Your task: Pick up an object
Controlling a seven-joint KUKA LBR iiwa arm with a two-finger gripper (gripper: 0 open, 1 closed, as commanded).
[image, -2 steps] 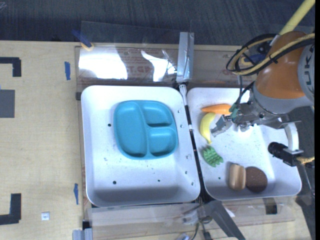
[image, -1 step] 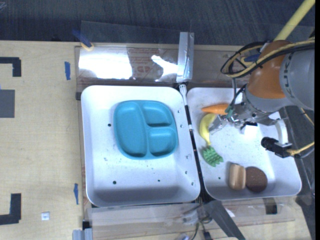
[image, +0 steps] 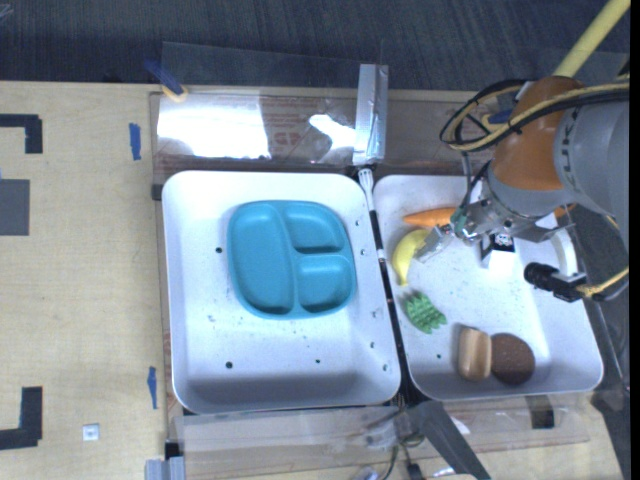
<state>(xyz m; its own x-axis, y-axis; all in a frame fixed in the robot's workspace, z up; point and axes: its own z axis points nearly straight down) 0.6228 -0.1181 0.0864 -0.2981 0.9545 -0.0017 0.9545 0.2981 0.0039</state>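
Camera view, right of centre: my gripper hangs low in the right white bin, near its upper left corner. Whether it is open or closed, cannot tell; metal parts blur together there. Nothing visibly held.

Candidates cluster at this end. Orange plastic carrot lies just left of the gripper, pointing at it. Yellow plastic banana curves just below the carrot, close against the bin's left wall. My judgement: I am low here because those two are nearest.

Green spiky plastic piece sits lower, also near the left wall. Tan bread-like block and dark brown round lump touch each other at the bin's lower middle.

Edges: banana and carrot crowd the wall between the bins, so little room on their left. Open floor lies mid-bin, right of the green piece.

Left white bin holds a blue divided plastic tray, well apart from me.
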